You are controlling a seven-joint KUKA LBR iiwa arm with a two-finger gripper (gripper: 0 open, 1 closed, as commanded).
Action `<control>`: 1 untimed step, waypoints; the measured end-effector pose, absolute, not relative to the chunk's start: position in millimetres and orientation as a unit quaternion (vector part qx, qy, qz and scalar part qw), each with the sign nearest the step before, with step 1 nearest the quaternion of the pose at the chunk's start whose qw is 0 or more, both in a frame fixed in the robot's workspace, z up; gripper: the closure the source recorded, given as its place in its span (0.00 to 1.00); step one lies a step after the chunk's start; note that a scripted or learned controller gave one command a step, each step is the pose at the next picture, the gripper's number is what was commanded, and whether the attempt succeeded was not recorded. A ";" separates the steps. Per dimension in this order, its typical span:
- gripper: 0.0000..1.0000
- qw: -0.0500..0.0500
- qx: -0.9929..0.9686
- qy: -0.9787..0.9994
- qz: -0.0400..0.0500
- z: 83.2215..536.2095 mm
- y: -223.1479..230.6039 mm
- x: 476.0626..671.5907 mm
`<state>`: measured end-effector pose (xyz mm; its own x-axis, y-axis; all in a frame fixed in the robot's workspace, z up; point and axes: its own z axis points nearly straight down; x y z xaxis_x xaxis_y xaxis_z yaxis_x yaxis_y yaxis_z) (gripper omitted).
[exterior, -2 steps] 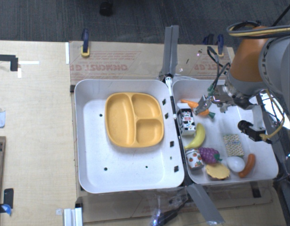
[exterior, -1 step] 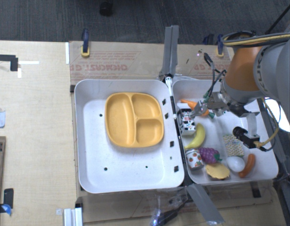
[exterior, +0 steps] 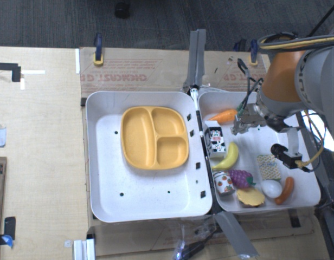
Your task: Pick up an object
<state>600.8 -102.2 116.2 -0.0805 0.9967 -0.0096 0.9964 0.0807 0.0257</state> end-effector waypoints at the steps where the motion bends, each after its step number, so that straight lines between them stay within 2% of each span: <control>1: 0.00 0.012 0.678 0.735 0.006 116.1 -102.2 600.7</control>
<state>600.7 -102.2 116.1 -0.0799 0.9968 -0.0095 0.9965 0.0802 0.0255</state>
